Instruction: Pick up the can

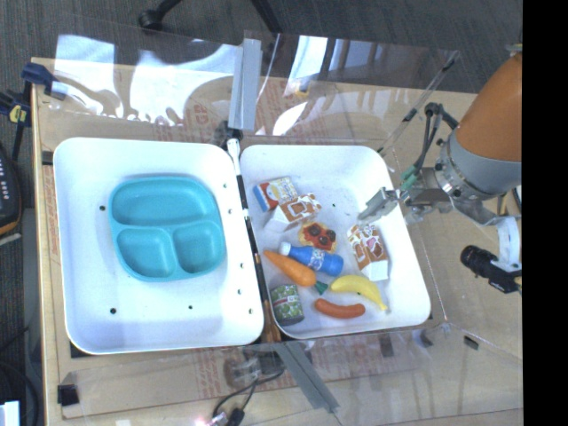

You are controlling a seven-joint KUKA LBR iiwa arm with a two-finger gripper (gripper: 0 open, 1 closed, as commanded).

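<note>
The claw (380, 204) is sitting over the right side of the right-hand shallow white bin (401, 185), poking in from the grey arm with the orange band (491, 131). Honestly I can't tell how far open it is, the tip is just a small grey blur from here, and nothing shows between the fingers as far as I can make out.

Just below the claw is a small brown and white snack packet (369, 247). Further left are a red and black patterned square packet (318, 236), a brown and white carton (299, 209) and a small white carton with a red and blue label (274, 192).

Lower down: a blue and white plastic bottle (314, 258) lying on its side, an orange toy carrot (291, 269) touching it, a yellow toy banana (358, 289) and a reddish toy sausage (339, 309).

The small dark green can (287, 303) is in the bottom-left corner of that same bin, near the wall next to the other bin, well away from the claw. It looks like it's lying down, long axis roughly top-to-bottom in the view with a slight tilt, but which end is the top I can't tell.

The left-hand white bin (80, 264) holds a turquoise plastic tray with three compartments (166, 225).
</note>
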